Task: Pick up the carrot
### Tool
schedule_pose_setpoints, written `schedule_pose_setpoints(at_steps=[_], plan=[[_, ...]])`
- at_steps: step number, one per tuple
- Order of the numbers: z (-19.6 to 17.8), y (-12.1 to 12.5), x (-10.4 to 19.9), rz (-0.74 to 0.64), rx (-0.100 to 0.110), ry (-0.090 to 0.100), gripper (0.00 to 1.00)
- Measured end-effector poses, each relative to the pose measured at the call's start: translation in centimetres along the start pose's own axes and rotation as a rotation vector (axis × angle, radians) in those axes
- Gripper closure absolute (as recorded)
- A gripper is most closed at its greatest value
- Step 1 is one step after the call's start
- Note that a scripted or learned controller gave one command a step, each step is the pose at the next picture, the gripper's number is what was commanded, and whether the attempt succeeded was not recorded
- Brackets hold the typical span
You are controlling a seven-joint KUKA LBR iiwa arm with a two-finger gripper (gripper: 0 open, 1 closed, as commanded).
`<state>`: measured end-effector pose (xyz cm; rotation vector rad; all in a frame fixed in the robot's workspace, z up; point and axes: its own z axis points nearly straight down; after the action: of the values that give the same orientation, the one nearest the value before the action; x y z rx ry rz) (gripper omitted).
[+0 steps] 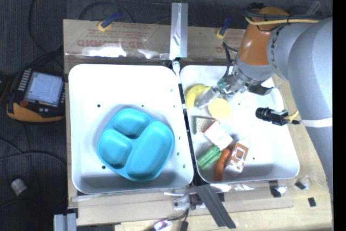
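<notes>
Gripper (220, 89) low in the upper part of your right bin (286, 162), its metal tip down among the yellow items there, and you cannot tell from this angle how far the jaws stand apart or whether anything is caught in them. Just left of the tip you have a yellow lemon-like piece (193, 92) against the divider, and just below the tip a pale yellow round disc (219, 109). Above the tip comes the orange band (255, 46), then the broad grey arm (305, 73) running off to your right, with a small black fitting (270, 114) sticking out over the bin's right side. Your carrot (221, 163) is well apart from the tip, down near the front of the same bin: orange, lying at a slant, its lower end toward the front wall. Touching it on the left is a green vegetable (207, 156); on its right is a small orange-and-white carton (236, 158). Between that cluster and the disc you see a red-and-white box (218, 134) and a grey mesh-patterned piece (201, 124). Over in the left bin (86, 84), a blue three-compartment tray (136, 142) sits tilted toward the front. Outside the bins, at far left on the dark floor, there's an orange-edged handheld pendant (37, 93) with a lit screen.
</notes>
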<state>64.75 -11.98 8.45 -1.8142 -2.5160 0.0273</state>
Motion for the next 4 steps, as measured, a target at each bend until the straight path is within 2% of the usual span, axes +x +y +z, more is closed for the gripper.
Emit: schedule_pose_setpoints(at_steps=[2,3,4], plan=[[-0.1,0.2,-0.1,-0.002,-0.009,-0.007,0.0],[-1.6,-0.6,-5.7,-0.061,-0.007,-0.009,0.0],[-8.4,-5.2,-8.8,-0.101,-0.029,-0.023,0.0]])
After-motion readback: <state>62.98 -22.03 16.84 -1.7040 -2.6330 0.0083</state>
